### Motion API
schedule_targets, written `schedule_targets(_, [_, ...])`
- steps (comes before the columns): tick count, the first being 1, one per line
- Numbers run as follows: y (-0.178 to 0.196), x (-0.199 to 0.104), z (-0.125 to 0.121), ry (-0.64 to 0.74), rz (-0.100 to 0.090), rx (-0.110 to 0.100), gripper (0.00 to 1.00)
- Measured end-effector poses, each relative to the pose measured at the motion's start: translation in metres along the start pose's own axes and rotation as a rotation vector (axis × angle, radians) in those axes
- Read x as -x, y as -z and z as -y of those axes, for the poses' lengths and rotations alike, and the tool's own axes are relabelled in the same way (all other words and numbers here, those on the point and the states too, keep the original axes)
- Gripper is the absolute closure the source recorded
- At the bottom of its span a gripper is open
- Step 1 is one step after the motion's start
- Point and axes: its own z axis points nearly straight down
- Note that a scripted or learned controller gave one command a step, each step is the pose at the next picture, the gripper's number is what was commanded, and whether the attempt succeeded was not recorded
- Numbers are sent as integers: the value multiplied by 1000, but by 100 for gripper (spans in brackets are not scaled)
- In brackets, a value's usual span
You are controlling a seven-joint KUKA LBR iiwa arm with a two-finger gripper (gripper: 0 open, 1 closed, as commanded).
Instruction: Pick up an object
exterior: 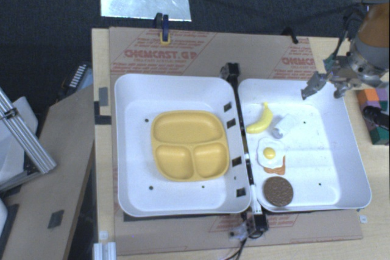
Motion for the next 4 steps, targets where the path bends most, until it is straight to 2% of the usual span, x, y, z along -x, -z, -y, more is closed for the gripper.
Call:
schedule_targets(1, [7, 0, -2, 2, 2, 11, 0])
schedule_targets(3, [-117, -3, -8, 4, 1, 7, 0])
schedule_targets(4, [-141, -3, -9, 4, 2, 11, 0])
